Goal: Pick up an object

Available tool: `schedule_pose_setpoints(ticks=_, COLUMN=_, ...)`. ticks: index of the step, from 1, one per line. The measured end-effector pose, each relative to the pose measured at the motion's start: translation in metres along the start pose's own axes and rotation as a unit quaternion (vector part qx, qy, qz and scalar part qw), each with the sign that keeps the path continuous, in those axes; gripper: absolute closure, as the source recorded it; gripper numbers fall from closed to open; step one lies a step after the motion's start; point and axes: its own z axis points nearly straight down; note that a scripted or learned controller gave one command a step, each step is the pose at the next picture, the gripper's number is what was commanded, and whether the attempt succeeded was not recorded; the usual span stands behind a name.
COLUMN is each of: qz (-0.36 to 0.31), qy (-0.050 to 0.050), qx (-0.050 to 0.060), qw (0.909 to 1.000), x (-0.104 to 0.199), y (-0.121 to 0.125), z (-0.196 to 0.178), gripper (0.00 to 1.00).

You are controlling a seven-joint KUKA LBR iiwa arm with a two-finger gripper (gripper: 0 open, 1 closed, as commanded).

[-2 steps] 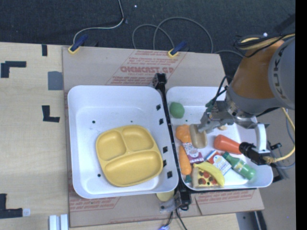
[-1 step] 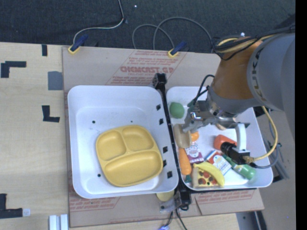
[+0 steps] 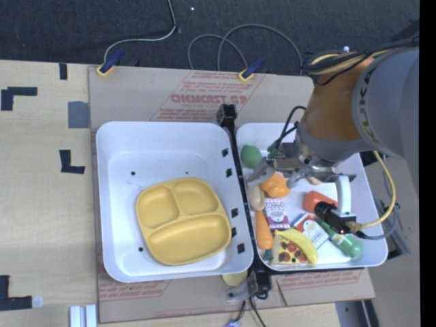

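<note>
The grey arm (image 3: 361,107), with its orange band, reached in from the right over the right bin (image 3: 371,203), while the left bin (image 3: 116,155) held a yellow divided plate (image 3: 182,220) lying flat near its front. The gripper (image 3: 289,169) hung low over the rear left part of the right bin, just above a small orange object (image 3: 275,184) and beside a green ball (image 3: 251,156); whether its claw stood apart or together could not be told. Smaller items lay crowded in the same bin: a carrot (image 3: 263,229), a banana (image 3: 301,242), a red-and-white packet (image 3: 276,212) and a green-tipped bottle (image 3: 338,231) toward the front right.
</note>
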Motion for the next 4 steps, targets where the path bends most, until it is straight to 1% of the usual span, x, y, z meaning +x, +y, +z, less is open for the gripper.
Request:
schedule_pose_setpoints(ticks=1, qz=0.003, qy=-0.001, qx=-0.003, qw=1.0000, x=-0.066, y=0.021, z=0.125, gripper=0.00)
schedule_pose_setpoints(ticks=2, qz=0.000, qy=-0.001, qx=-0.003, qw=1.0000, x=-0.069, y=0.069, z=0.118, gripper=0.00)
schedule_pose_setpoints(ticks=3, qz=0.000, qy=-0.001, qx=-0.003, qw=1.0000, x=-0.072, y=0.105, z=0.119, gripper=0.00)
schedule_pose_setpoints(ticks=4, qz=0.000, qy=-0.001, qx=-0.003, qw=1.0000, x=-0.071, y=0.104, z=0.109, gripper=1.00)
